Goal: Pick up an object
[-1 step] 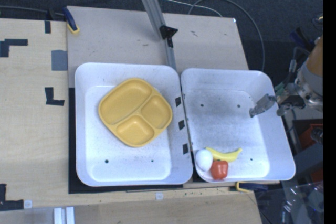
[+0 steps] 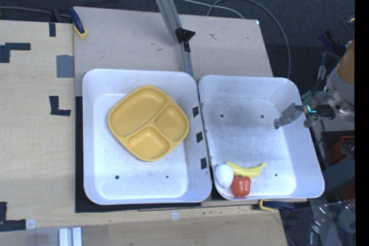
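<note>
Two white bins sit side by side in the middle of the frame. The left bin (image 2: 95,124) holds a yellow tray (image 2: 149,123) with three compartments, lying flat a little above the bin's centre. The right bin (image 2: 253,124) has three small things bunched at its lower left corner: a white egg (image 2: 222,174) at the left, a red pepper (image 2: 241,185) just beside it to the lower right, and a yellow banana (image 2: 249,169) lying across above them, touching or nearly touching both.

The arm (image 2: 343,75) comes in at the right edge of the frame, at mid height. The gripper (image 2: 286,116) reaches over the right rim of the right bin, its grey tip pointing toward the lower left. Nothing sits between its fingers; whether they are open or closed, I cannot tell. It is well apart from the three things, up and to their right
</note>
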You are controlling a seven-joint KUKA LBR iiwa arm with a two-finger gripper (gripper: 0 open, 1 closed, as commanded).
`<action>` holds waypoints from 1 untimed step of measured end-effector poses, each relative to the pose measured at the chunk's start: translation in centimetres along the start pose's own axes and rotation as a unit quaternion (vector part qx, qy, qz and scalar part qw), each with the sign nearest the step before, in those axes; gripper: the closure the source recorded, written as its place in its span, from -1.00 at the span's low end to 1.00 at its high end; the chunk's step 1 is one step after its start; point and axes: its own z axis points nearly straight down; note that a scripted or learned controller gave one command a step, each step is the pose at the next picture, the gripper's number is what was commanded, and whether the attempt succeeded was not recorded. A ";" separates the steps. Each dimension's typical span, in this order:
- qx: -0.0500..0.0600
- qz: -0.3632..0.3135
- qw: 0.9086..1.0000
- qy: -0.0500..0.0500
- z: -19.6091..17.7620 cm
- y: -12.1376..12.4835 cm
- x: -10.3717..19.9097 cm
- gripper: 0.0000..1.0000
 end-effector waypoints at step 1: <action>0.002 0.001 1.000 0.000 4.8 -0.9 0.1 -1.00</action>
